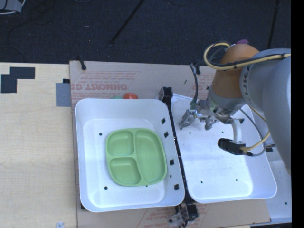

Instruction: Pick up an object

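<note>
Near the middle of the left bin (90,122) lies the only clear candidate for picking, a pale green divided plate (136,156) with three compartments, flat on the bin floor and well apart from all four walls. Behind that bin's far rim, on the brown cardboard (104,82), a small red-orange object (130,96) sits just beside the rim and outside the bin; what it is cannot be told at this size. Across the black divider (172,141) between the bins, the gripper (199,118) hangs over the far left corner of the right bin (228,184), close to the divider, with the arm's orange band (230,72) above it and a cable (216,56) looping over the wrist. Its two metal fingers (186,120) stand visibly apart, with nothing between them. So the grasp has not begun, and the plate is a bin's width away from the tool. The risks follow from that layout, as I judge it: a wide, low, smooth plate offers no edge that spread fingers can close on from straight above, so they may slide off the rim or simply press it down. A descent from the present spot would meet only bare bin floor or clip the divider. A nudged plate could skid against a wall and tilt.
</note>
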`<state>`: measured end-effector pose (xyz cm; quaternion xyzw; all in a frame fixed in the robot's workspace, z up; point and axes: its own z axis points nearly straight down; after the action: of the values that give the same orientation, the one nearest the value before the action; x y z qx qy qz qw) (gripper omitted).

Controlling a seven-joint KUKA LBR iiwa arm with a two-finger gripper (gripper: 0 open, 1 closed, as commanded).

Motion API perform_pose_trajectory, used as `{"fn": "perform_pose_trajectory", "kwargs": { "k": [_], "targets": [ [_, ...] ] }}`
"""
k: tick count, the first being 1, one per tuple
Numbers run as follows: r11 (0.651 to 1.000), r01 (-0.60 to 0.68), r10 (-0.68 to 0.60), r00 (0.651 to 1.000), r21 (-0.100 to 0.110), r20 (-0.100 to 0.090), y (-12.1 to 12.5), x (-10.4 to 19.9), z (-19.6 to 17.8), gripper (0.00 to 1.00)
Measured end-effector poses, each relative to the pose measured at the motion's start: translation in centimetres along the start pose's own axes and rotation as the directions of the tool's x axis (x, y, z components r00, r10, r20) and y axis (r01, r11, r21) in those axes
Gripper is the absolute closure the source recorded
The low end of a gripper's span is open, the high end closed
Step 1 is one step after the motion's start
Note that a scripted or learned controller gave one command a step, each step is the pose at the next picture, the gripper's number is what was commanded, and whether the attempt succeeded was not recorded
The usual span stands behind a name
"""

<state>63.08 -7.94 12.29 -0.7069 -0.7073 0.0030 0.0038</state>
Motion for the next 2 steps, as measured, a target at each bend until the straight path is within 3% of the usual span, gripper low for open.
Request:
{"fn": "perform_pose_trajectory", "kwargs": {
  "k": [1,2],
  "targets": [
    [1.000,-0.002,0.002,1.000,-0.004,0.001,0.0,0.2,3.8,0.00],
    [1.000,-0.005,0.005,1.000,-0.005,0.000,0.0,0.1,2.5,1.00]
  ]
}}
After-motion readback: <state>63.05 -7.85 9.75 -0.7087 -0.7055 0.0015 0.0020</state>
